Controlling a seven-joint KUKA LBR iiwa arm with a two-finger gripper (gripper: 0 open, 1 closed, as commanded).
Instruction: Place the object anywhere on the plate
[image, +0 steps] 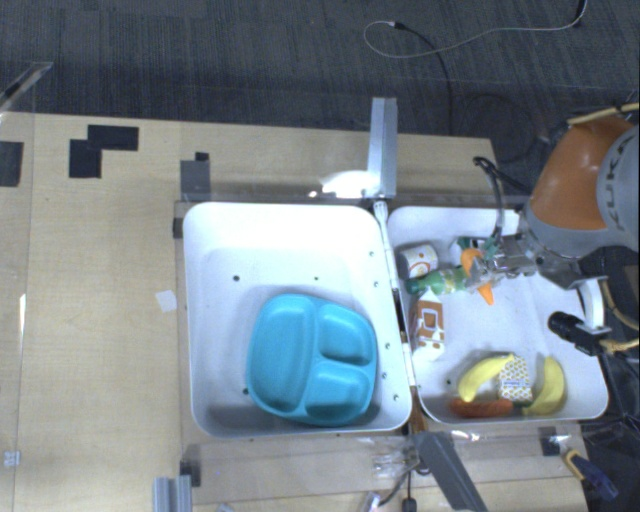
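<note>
A smooth blue plate (312, 359) with three moulded compartments lies in the left bin (215, 300). In the right bin (590, 400), glossy bananas (484, 373) curve along the near wall. The gripper (487, 262) hangs over a small orange object (486, 292); its finger spread cannot be told. Pale wood bench (90, 330), dark carpet (250, 50) behind

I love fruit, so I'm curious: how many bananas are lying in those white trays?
2, both in the right bin, near its front edge: one banana left of a small patterned packet, the other banana right of it. More could be hidden under the arm.

The arm (590, 190) runs off the right edge; the pincer's (487, 262) grip is unclear.
</note>
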